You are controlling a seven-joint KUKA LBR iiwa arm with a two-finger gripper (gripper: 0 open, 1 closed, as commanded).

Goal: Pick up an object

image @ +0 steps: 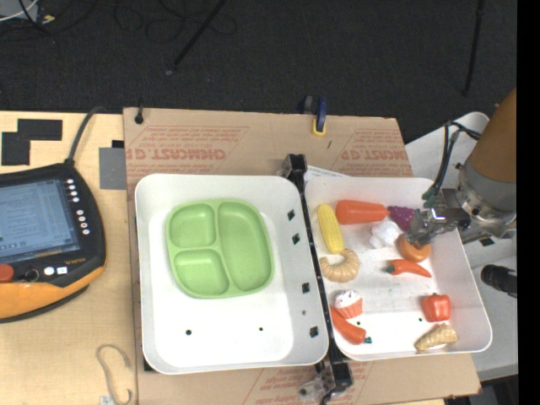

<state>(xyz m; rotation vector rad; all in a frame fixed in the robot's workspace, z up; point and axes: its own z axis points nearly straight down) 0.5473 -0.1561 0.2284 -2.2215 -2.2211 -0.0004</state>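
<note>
Plastic toy food fills the right bin (472, 310); the left bin (152, 310) carries a green divided tray (221, 248).

1. Gripper pos. Gripper (426, 226) sits low over the right bin's upper right area, directly above a small orange round item (413, 249) and just beside a purple piece (402, 218). Finger state: cannot tell. The dark finger hardware blurs into the items under it, so aperture and contact are unreadable. No grasp can be confirmed.

2. Likely target. The orange round item, judged by proximity. Est. properties: light, rigid, hollow-moulded, smooth skin, so prone to slip or squirt out under an off-centre pinch. Not fragile. Recommended hold: across its widest part, fingers square to the curve, approx. centred.

3. Neighbours. Orange chili-shaped piece (410, 268) lies just below the target, near enough to be nudged. White piece (385, 233) to its left. Carrot (361, 212), corn cob (330, 228) and croissant (340, 267) sit further left, apart from the gripper.

4. Visibility limits.
- Target's top edge is covered by the gripper; true shape unclear.
- Purple piece partly masked; ID uncertain.
- Arm body is cut by the frame's right side.
- Whether the target touches the chili piece: cannot tell.
</note>
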